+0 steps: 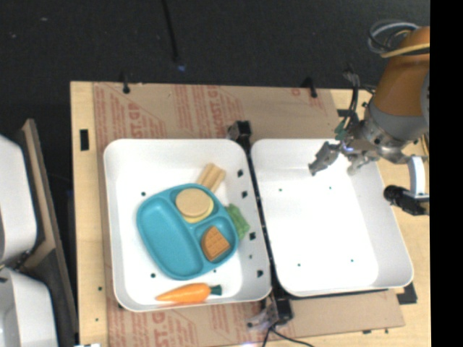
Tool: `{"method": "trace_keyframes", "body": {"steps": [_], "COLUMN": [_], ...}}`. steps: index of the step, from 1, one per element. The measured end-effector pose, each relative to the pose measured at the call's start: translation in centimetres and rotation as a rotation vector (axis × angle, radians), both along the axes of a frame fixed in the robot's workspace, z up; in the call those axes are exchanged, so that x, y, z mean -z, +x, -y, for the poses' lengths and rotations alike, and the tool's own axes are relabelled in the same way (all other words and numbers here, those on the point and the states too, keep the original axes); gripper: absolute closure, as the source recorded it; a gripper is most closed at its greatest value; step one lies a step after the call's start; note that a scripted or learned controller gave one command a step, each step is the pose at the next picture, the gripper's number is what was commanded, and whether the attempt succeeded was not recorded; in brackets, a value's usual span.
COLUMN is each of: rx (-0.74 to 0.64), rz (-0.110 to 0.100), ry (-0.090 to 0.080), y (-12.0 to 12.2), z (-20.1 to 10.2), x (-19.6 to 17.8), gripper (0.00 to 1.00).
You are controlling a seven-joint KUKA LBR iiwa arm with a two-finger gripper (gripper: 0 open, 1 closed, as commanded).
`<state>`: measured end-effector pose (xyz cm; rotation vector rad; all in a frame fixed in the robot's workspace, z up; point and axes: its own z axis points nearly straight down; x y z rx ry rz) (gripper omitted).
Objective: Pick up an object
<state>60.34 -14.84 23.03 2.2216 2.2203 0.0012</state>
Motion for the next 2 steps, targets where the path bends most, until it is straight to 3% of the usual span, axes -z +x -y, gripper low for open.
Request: {"method": "trace_keyframes", "body": {"steps": [1,2], "rx": [0.001,0.001], "rz": [0.002,-0.002], "ry": [-0.001,-0.001], "y": [0.8,1.7], "z": [2.8,5.2], "x": [-2.7,-1.1], "gripper": [0.0,0.0]}}
